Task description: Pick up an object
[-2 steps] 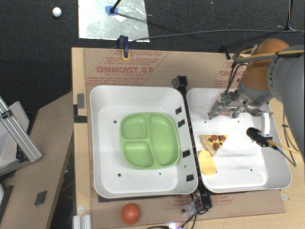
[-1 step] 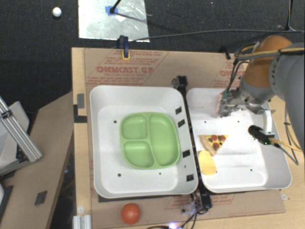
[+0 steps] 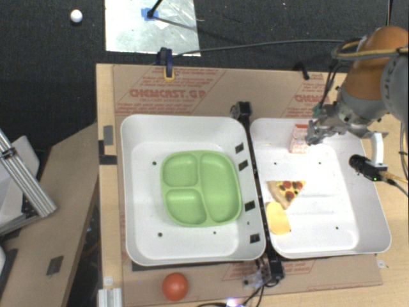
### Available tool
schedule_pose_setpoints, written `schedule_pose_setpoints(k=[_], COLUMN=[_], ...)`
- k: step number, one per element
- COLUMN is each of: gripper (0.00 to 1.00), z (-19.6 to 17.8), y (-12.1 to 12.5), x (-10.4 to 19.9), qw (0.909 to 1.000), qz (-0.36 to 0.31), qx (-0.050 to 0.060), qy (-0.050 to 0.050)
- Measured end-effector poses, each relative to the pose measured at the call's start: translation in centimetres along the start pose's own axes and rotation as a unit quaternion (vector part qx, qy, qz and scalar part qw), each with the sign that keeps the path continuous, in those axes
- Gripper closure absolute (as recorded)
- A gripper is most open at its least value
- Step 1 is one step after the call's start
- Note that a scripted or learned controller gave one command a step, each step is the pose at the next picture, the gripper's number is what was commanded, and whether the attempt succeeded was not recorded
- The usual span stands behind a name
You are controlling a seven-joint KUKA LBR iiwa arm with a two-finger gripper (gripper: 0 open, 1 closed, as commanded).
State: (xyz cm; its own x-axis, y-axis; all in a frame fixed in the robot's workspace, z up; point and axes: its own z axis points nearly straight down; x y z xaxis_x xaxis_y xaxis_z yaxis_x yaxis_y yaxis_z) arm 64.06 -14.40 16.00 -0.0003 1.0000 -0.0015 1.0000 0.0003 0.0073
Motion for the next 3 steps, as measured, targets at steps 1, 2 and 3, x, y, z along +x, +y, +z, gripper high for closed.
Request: schedule_pose_setpoints(k=[1,2,3], gripper=[1.00,1.00,1.00], z=[-6.5,-12.0,-12.0], y=[0.2,0.4,-2.0], x=[0.3,0.3,5.3], qw=[1.0000,1.0000,1.0000], qz=[-0.002,-0.003,-0.004], qx=[0.000,0.000,0.003], qy=[0.000,0.000,0.001])
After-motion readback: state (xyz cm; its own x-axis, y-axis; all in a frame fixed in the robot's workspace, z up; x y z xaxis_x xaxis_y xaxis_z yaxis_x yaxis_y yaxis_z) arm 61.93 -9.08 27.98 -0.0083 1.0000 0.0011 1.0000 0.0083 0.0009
